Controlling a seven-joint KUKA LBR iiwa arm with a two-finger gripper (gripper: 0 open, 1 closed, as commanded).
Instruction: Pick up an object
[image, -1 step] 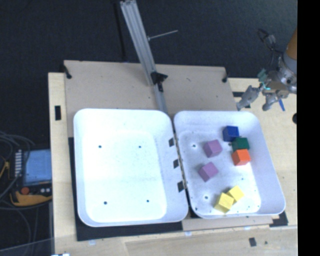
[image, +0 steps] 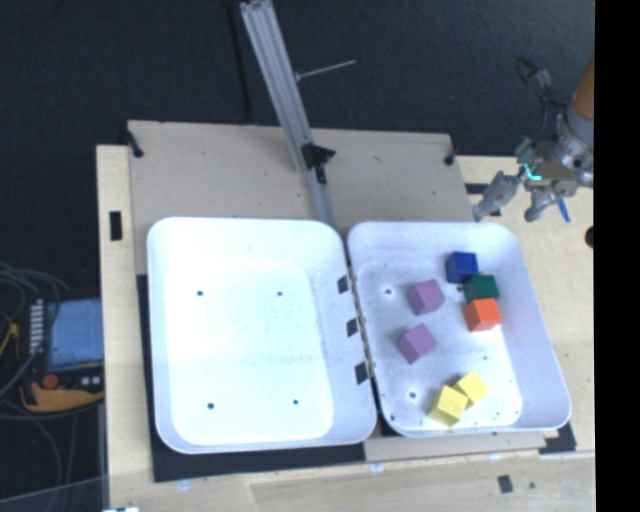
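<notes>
Seven cubes in the right bin (image: 520, 300), none lifted — step in hand judged as the approach, before any descent. Gripper (image: 513, 197) parked beyond the right bin's far right corner, outside its rim, fingers spread apart, nothing between them. Next move likely: swing in over the right bin, centre above one cube, drop straight, close. Counted: two purple cubes (image: 425, 296) near the right bin's middle; two yellow cubes (image: 458, 396) touching at its near edge; one blue cube (image: 461, 265), one green cube (image: 481, 287), one orange cube (image: 482, 314) — stacked close along its right side, tight for fingers. Purple ones better spaced.
</notes>
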